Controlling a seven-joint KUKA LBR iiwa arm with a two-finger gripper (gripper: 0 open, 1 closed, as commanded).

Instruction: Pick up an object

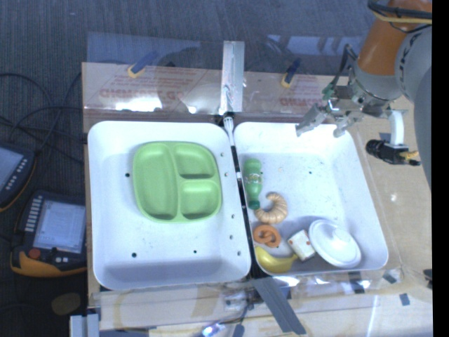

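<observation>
My gripper hangs over the far edge of the right bin, its two fingers spread apart with nothing between them. Along that bin's left side lies a green bottle. Next to the bottle is a croissant, then an orange ring-shaped toy and a banana at the near edge. A small white cup and a white lidded dish sit at the near right. All of these lie well below and nearer than the gripper.
The left bin holds a green divided plate. A metal divider post stands between the bins at the back. Yellow-and-blue clips sit on the back board. Tablets and cables lie on the floor at left.
</observation>
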